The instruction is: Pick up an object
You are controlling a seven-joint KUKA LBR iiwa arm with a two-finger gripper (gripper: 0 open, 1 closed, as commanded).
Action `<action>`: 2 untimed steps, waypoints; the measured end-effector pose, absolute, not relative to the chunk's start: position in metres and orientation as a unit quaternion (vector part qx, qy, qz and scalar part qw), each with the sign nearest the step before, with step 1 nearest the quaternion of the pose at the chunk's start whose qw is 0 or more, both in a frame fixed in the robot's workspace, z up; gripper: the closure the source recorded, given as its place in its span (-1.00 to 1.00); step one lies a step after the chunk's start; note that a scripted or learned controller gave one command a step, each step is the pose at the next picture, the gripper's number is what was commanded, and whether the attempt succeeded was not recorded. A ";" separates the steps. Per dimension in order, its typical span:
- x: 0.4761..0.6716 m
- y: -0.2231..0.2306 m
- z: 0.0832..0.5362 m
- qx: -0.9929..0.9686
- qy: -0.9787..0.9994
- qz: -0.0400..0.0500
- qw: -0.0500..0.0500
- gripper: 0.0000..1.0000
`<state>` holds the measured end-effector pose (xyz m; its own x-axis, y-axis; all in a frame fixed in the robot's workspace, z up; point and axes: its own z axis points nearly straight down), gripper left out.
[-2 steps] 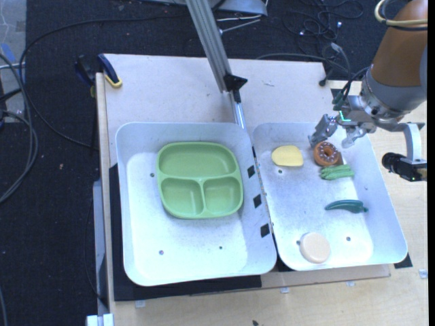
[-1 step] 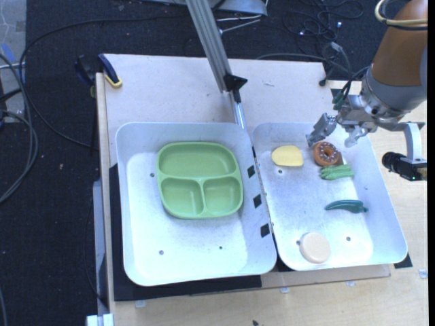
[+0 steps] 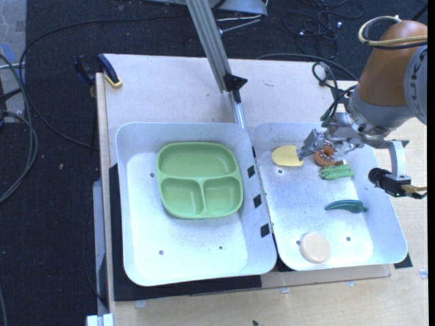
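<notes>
One green plate (image 3: 200, 180); right bin (image 3: 380, 240): five small objects.

Place: a robotics lab or test cell.
Bench: a pale wooden bench (image 3: 170, 87) stands on dark carpet (image 3: 47, 202).
Robot: a grey and orange industrial arm (image 3: 387, 73) reaches in from the right.
Rigging: an aluminium pole (image 3: 209, 32) rises from the bench's far side.
Cabling: loose black cables (image 3: 41, 107) trail over the floor at left and far right.
Bins: two shallow white bins (image 3: 136, 250) sit side by side.
</notes>
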<state>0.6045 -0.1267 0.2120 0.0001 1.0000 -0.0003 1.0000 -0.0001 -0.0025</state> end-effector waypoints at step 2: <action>0.605 -0.128 0.106 -0.707 -0.707 0.001 0.001 -1.00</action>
<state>0.6053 -0.1281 0.1063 0.0005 1.0000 -0.0002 1.0000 -0.0005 -0.0020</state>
